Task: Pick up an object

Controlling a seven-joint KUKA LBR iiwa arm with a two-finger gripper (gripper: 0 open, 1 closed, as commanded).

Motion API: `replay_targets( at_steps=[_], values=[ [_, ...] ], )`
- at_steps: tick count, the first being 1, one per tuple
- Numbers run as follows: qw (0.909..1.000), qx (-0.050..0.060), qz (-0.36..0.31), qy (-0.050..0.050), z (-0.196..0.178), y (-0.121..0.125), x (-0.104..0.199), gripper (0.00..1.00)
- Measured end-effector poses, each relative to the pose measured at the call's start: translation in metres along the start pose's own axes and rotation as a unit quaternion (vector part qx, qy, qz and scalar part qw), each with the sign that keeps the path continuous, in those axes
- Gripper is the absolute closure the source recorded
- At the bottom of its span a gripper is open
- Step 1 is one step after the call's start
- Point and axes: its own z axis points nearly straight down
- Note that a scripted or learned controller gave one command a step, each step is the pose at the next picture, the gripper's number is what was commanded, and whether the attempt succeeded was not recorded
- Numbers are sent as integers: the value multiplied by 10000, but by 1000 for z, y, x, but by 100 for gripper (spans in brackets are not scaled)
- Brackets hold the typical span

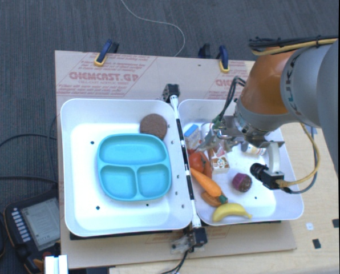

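My gripper (pixel 217 137) hangs low over the left half of the right bin (pixel 284 210), beneath the grey and orange wrist (pixel 267 90). Right below it lie a small white and brown carton (pixel 219 163) and a red tomato (pixel 197 161). An orange carrot (pixel 207 182) lies slantwise in front of them. A yellow banana (pixel 231 212) rests at the bin's front wall. A purple round item (pixel 242 182) sits to the right of the carrot. A blue and white packet (pixel 191 133) lies by the gripper's left side.
The left bin (pixel 73 210) holds a light blue divided plate (pixel 134 167) and a brown round disc (pixel 153 124) at its back right. A black cable and connector (pixel 267 176) hang off the wrist above the right bin. Clamps (pixel 105 50) hold the board at the back.
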Motion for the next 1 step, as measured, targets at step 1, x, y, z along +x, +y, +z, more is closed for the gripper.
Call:
replay_targets(
  at_steps=[1],
  values=[
    [10000, 11, -3, 3, -29, -39, 53, 100]
  ],
)
